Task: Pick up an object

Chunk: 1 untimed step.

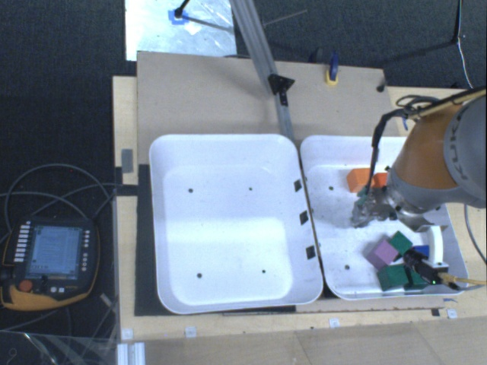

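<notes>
My gripper [364, 211] hangs low over the middle of the right bin [329, 175], below the orange-banded wrist. An orange block [360, 179] lies just behind it, partly covered by the arm. In the bin's front right corner lie a purple block [380, 253], two dark green blocks [393, 277], a blue piece [421, 251] and a white object [436, 243]. From here nothing shows between the fingers.
The left bin [228, 219] lies beside the right one, with black clips along the shared wall. A teach pendant [52, 261] with cables rests on the floor at left. A grey pole [259, 44] slants across the back of the bench.
</notes>
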Motion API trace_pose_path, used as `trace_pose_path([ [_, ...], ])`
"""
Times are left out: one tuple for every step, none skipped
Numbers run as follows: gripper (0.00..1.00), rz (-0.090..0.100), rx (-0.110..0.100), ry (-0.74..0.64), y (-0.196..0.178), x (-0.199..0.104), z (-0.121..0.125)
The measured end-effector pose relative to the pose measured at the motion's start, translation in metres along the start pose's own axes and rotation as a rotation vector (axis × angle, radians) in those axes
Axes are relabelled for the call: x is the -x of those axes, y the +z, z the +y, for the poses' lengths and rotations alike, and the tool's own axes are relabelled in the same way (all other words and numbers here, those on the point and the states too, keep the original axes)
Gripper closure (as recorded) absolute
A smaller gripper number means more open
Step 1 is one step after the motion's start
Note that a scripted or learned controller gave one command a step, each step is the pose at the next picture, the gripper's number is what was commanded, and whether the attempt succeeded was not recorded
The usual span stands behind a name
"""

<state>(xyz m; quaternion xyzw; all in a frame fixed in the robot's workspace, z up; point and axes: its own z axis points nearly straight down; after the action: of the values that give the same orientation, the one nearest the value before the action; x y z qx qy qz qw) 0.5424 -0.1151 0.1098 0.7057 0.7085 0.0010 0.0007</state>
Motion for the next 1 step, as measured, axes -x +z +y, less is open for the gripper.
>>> trace_pose_path([
  [1.00,-0.002,0.005,0.000,-0.0511,0.0064,0.0101],
])
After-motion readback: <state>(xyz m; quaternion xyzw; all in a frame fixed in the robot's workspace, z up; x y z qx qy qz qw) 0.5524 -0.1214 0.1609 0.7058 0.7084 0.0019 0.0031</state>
